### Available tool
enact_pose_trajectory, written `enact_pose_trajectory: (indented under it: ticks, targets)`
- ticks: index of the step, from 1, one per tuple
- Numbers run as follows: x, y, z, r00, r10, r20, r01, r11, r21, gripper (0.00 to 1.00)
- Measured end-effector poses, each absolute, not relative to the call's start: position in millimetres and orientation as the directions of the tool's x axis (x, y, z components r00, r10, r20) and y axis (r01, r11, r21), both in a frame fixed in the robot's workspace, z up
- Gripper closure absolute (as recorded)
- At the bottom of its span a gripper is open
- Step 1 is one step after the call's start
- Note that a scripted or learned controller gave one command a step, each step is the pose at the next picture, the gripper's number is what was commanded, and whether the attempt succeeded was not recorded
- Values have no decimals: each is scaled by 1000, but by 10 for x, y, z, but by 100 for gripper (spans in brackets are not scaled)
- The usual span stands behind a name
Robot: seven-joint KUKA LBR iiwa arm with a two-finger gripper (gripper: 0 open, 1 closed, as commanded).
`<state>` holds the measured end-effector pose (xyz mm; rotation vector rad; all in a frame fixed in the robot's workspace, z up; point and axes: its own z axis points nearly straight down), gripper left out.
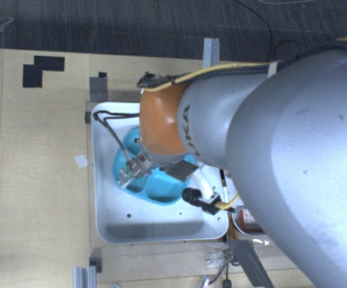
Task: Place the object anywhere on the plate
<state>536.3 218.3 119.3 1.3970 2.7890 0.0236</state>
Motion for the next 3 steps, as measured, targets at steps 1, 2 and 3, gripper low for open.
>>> enact_pose_trajectory:
  ticks: [1,2,3]
  targets:
    - [4867,2141,2257,-451,893,0,893,451,3,0]
    - [4865,2213,2842,-352,936,0,936,352,2,0]
    - [4866,2221,2935,-361,933,-1,933,361,3,100]
